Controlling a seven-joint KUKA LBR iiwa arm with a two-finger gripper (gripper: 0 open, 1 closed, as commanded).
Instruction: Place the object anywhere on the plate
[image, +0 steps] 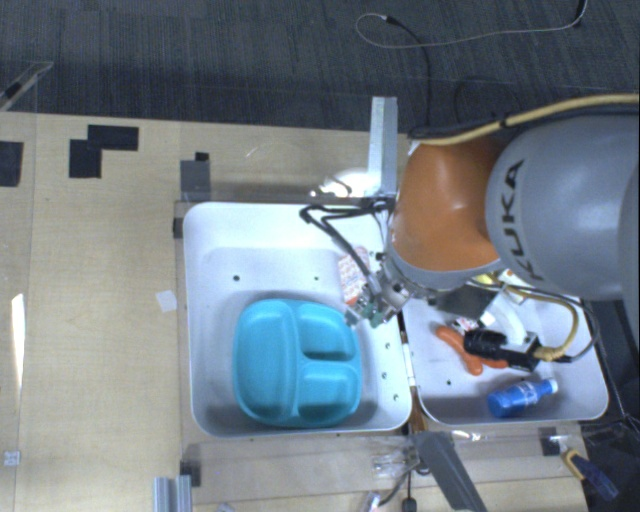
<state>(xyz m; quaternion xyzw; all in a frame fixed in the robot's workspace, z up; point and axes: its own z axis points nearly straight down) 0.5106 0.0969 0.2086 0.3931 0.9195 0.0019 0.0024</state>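
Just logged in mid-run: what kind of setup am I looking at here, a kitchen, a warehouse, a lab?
Most likely a robotics lab test bench. A grey and orange arm reaches over two white bins, one holding a blue divided plate, with loose cables on dark carpet behind.

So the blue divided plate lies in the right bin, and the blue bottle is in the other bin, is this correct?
Not quite. In the camera view the blue divided plate lies in the left bin, not the right one. The blue bottle is indeed in the other bin, the right one.
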